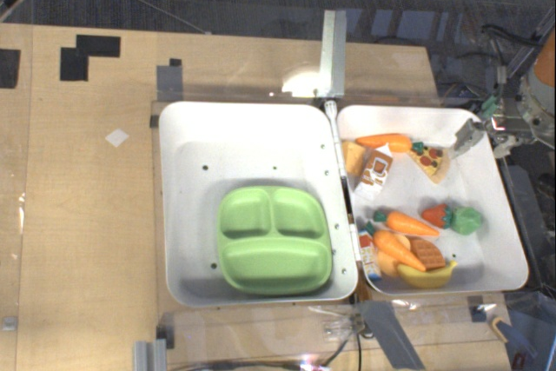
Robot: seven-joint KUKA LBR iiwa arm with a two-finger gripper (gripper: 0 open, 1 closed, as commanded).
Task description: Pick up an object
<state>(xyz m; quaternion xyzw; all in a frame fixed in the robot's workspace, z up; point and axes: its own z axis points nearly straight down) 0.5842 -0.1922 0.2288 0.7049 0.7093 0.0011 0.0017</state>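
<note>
The grey two-finger tool [466, 137] hangs over the far right corner of the right-hand shallow white bin [514, 230], reaching in from the right; nothing can be seen between its fingers, and how far apart they stand I cannot tell at this size. Just beside the tool, toward the bin's middle, lies a triangular toy pizza slice [431, 159]; beyond that slice, along the bin's far wall, rests a long orange toy carrot [383, 140]; next to it, against the bin's left wall, sit a tan wedge of toy bread [353, 157] and a small brown-and-white carton [376, 168]. Nearer the bin's front lie a red toy strawberry with a green top [452, 217], a second orange carrot [412, 224], a third carrot [393, 248], a brown waffle-like biscuit [427, 253] and a yellow toy banana [425, 275], crowded close together. The left-hand white bin [187, 178] on the pale wooden surface [78, 213] holds a green plastic divided plate [274, 239], well apart from the tool.
</note>
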